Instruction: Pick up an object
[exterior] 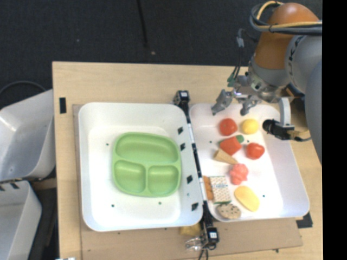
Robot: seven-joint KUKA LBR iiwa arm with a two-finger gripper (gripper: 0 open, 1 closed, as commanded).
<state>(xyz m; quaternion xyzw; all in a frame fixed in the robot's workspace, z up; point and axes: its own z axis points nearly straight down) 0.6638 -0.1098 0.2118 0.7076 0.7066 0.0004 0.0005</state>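
Toy foods (237,158) in right bin (290,188)

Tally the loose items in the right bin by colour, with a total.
Red: 3 (round red fruit, red pepper-like piece, red tomato-like piece)
Yellow: 2 (small yellow ball, yellow oval piece)
Pink: 1 (pink lumpy piece)
Tan or brown: 3 (tan wedge, patterned cracker packet, speckled round cookie)
Total: 9

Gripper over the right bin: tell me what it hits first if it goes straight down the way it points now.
Most likely the red round toy, just beneath the gripper, with the small yellow ball right beside it. The jaws stand spread above both. Depth is unclear from this slanted view, so bare right bin floor between them is possible.
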